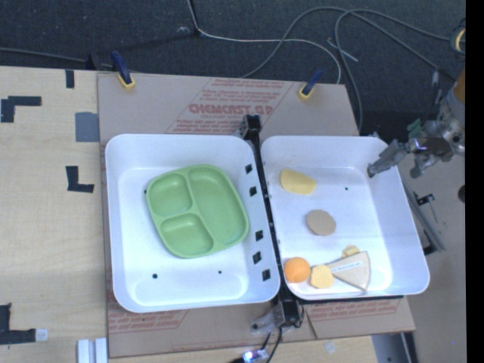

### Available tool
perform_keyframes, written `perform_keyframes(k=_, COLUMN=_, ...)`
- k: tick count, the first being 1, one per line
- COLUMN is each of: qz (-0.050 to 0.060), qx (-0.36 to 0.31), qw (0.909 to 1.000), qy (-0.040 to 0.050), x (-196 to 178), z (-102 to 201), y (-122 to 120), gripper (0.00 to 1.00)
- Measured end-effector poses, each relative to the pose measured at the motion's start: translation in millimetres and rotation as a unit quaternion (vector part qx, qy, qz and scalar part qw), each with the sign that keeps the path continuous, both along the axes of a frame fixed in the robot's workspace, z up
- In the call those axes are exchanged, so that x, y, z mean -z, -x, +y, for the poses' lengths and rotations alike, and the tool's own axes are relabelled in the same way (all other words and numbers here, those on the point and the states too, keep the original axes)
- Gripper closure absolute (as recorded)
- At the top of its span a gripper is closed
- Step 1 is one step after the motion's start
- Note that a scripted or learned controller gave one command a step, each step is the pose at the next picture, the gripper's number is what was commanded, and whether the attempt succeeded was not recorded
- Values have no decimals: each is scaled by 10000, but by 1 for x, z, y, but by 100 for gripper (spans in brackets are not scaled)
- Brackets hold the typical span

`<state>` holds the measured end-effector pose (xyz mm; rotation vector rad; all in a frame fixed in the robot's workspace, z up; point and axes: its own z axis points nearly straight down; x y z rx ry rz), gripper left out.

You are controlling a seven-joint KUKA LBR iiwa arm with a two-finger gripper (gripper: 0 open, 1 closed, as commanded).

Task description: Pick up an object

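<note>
Two shallow white bins are seen from above, side by side on a cardboard sheet (227,104). In the left bin (121,225) a green divided tray (197,210) is laid, slightly tilted. In the right bin (393,218) several small food-like pieces are scattered: a yellow lump (297,181) toward 11 o'clock, a tan disc (321,222) near the middle, and, toward 6 o'clock, an orange ball (296,270) touching a yellow piece (321,277), with a pale wedge (353,270) just beside them. The gripper (404,159) is held at about 2 o'clock of the right bin, over its upper right rim, well apart from every piece. Two grey fingers (384,159) are seen splayed apart, and nothing is held between them. As far as can be judged, the pick is not yet begun: no piece is lifted, all are lying on the bin floor. A piece is left to be chosen, reached, closed on and raised.
</note>
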<state>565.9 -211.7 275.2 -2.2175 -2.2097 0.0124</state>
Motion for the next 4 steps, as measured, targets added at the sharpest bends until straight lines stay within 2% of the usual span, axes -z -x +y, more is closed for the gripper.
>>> perform_keyframes(k=1, qz=-63, qx=-21, qw=10000, qy=15, x=-8, z=1, y=-2, gripper=0)
perform_keyframes(k=2, qz=-39, qx=-21, qw=10000, qy=12, x=49, z=-4, y=-10, gripper=0)
perform_keyframes(k=4, qz=-31, qx=-24, qw=10000, qy=7, x=176, z=-1, y=-8, gripper=0)
